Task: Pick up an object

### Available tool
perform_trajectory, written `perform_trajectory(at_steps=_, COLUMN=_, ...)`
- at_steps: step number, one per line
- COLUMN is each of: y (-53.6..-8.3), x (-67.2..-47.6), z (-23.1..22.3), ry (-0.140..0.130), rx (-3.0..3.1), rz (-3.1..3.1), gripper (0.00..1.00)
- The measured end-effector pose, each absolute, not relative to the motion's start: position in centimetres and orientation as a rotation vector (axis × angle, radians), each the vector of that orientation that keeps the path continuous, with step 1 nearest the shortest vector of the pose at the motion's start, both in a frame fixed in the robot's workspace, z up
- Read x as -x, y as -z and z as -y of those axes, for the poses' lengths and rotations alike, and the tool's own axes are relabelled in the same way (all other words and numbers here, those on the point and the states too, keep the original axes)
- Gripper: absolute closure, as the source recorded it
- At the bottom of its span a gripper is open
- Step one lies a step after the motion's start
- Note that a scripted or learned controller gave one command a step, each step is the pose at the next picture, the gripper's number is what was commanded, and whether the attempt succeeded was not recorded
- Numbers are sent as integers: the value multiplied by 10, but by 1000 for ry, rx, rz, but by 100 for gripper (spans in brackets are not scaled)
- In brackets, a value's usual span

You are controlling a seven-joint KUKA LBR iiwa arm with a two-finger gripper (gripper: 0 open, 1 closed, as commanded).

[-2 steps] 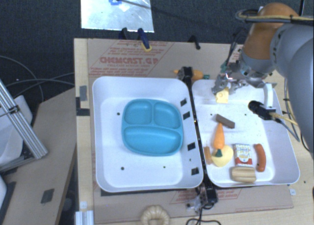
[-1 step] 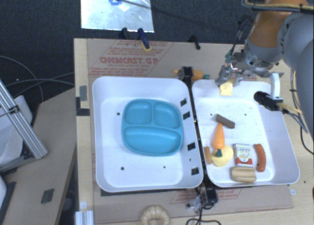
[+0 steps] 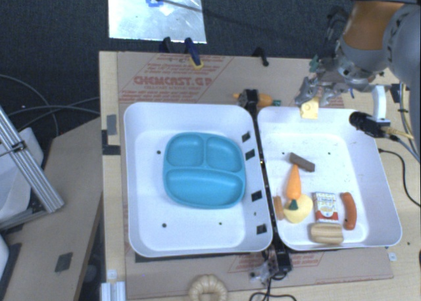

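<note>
While the arm [image 3: 385,14] hangs above the right bin's [image 3: 368,162] far rim, its fingers [image 3: 310,99] clasp a small yellow block [image 3: 309,110].

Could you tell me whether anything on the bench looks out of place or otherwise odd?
Yes: a beige braided ring-shaped item lies on the cardboard beyond the near rim of the left white bin, apart from the toy food gathered in the right white bin. A small orange piece also sits behind the bins.
</note>
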State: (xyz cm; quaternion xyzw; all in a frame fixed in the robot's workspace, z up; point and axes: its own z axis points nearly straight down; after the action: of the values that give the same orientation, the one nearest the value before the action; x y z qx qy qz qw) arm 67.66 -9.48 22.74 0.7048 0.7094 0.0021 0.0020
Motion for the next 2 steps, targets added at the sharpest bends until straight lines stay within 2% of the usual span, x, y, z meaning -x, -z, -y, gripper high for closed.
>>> perform_trajectory(at_steps=1, y=-237, x=-633, z=74, ry=1, rx=-2215, rz=-2228, gripper=100)
perform_trajectory(at_steps=2, y=-230, x=-577, z=56, ry=3, rx=-2222, rz=-2225, gripper=100)
